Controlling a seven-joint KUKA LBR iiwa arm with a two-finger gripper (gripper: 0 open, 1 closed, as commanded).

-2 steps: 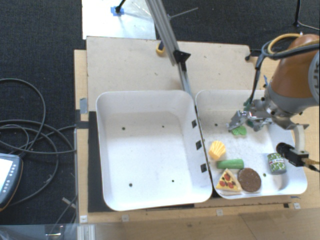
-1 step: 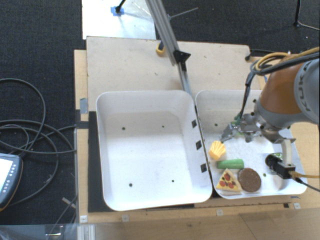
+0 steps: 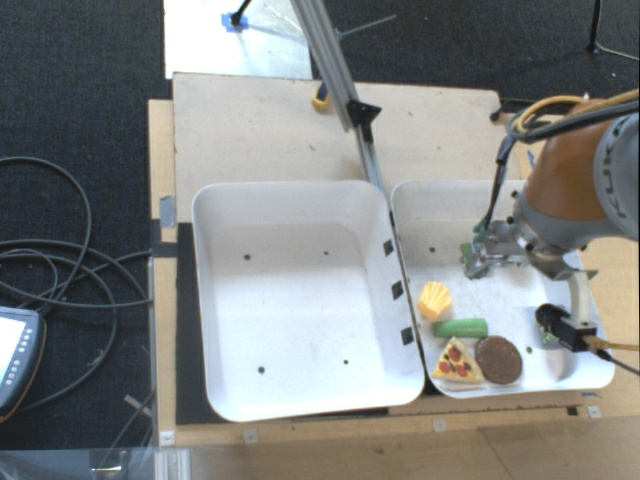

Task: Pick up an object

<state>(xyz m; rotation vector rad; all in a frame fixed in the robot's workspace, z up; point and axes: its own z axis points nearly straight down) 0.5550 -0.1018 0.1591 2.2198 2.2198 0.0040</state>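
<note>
Top-down view of a surface (image 3: 250, 128) w/ two white bins side by side. A grey & orange robot arm (image 3: 575, 183) comes in from the right. Its tool (image 3: 481, 259) sits over the middle of the right bin (image 3: 440, 200); can't tell if it's wide or narrow. Toy food lies below the tool in view, apart from it: yellow piece (image 3: 434, 299) closest, then green stick (image 3: 461, 327), then pizza slice (image 3: 457, 362) & brown disc (image 3: 498, 360) touching. Left bin (image 3: 290, 218) lies left of the tool.
</note>
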